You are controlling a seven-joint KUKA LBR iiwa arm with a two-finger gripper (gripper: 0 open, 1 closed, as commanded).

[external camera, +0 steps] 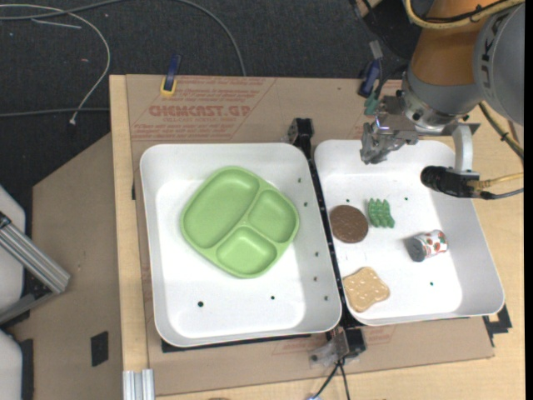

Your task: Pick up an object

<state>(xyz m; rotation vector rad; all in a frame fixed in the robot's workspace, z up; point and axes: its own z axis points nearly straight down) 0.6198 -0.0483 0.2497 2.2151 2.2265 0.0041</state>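
Observation:
The right bin [466, 294] holds a round brown disc [348, 223], a small green ridged piece [381, 213], a tan cracker-shaped piece [366, 288] and a small grey, red and white cup [426, 245] lying on its side. My gripper [376, 152] hangs over the far left corner of this bin, well above and behind the green piece. Nothing shows between its fingers. The arm with its orange band [454, 23] comes in from the upper right.
A green divided plate [240, 221] lies in the left bin [166, 290]. A black clamp [301, 130] sits at the far end of the divider between the bins. Cardboard [200, 102] underlies both bins. Cables cross the dark floor behind.

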